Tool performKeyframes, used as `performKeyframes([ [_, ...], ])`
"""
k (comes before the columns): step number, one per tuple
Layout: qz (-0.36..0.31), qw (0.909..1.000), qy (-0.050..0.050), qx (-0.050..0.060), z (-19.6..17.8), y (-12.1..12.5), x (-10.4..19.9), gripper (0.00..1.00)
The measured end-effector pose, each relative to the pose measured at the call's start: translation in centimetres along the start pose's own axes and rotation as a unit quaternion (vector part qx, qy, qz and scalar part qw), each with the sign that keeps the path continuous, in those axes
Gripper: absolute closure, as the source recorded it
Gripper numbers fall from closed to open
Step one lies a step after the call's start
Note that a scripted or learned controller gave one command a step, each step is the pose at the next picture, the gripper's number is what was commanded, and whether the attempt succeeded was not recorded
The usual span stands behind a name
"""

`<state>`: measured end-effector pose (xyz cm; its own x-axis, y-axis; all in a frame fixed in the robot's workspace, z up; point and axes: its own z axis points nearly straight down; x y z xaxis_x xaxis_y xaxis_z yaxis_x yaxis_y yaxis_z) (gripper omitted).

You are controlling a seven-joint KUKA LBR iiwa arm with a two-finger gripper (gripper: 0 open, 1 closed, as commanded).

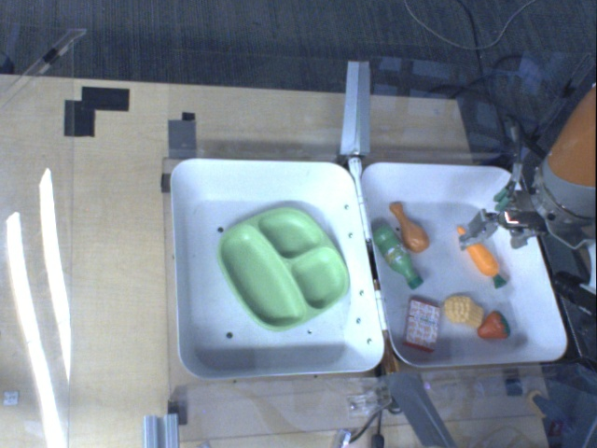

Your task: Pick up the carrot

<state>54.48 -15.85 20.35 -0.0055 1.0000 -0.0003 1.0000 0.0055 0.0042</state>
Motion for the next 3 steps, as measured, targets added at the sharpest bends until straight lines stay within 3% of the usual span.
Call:
performKeyframes([
  [1, -0.02, 0.9998, -0.001, -0.001, 10.8, 4.1, -4.4, 0.0],
  [2, -0.02, 0.9998, -0.001, -0.005, 9.6, 4.3, -4.3, 1.0],
  [3, 0.022, 0.9997, -0.001, -0.002, -1.5, 9.0, -3.4, 1.0],
])
